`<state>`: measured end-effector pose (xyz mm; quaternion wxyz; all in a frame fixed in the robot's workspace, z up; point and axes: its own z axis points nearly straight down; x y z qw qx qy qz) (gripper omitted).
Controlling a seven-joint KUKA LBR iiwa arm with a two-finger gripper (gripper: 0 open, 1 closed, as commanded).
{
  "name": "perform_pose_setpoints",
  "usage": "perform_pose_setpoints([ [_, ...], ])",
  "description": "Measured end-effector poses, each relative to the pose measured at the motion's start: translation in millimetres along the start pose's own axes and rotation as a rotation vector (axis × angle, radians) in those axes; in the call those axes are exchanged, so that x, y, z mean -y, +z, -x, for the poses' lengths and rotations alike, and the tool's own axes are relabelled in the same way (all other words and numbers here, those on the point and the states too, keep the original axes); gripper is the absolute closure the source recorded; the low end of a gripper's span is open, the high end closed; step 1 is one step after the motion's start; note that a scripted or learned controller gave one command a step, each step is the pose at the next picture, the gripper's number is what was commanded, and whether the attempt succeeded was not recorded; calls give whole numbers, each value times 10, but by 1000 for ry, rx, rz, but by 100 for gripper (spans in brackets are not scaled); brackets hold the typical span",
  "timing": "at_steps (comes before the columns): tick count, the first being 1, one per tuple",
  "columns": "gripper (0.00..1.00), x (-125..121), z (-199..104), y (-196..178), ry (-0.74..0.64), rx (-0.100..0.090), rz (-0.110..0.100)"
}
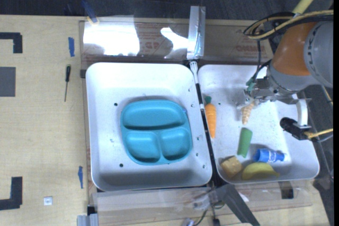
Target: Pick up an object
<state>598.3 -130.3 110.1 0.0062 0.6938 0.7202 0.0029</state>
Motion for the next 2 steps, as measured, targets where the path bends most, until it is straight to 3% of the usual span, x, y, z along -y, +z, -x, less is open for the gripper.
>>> perform_pose_setpoints([
  [1, 100, -359, 427, 139, 59, -3, -13],
  [2, 100, -154, 750, -438, 113, -1, -7],
])
